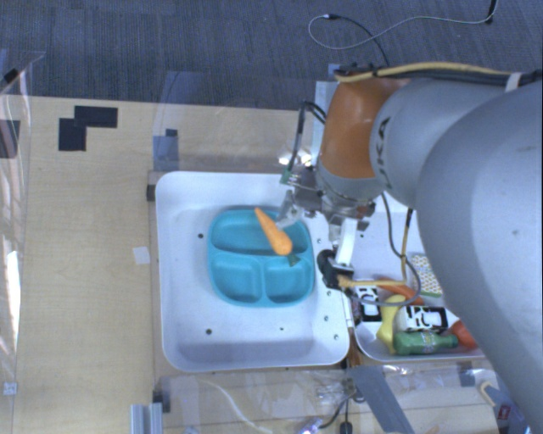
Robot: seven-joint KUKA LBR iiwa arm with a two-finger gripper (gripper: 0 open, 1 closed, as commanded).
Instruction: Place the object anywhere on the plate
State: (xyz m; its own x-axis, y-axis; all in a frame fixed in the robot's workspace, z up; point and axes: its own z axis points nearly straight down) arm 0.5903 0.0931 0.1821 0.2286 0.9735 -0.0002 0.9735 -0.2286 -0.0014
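You've got two white bins side by side. Left bin (182, 280) holds a blue sectioned plate (254, 288) with three compartments: one wide at the far side, two smaller at the near side. The carrot (273, 232) lies on the plate, slanted across the far compartment, its lower end at the divider near the plate's right side and touching the right near compartment's edge. Right bin (366, 339) is mostly hidden under the arm; you can see a green bottle-like item (426, 342), something yellow (389, 322), an orange-red piece (392, 289) and black-and-white printed packaging (422, 319) crowded together at its near left end.

Gripper (293, 203) sits just at the carrot's upper right, over the plate's far right corner. You can't tell from this angle how far the hand is open or whether it has hold of the carrot; the wrist (356, 140) covers most of it.

Bench (76, 280) is light wood with black marker blocks (86, 125) at far left. Dark carpet (170, 34) behind, a thin cable (399, 25) looping on it.

Left bin floor is bare around the plate on the left and near sides. The right side is tight: plate close to the bin wall, arm overhead
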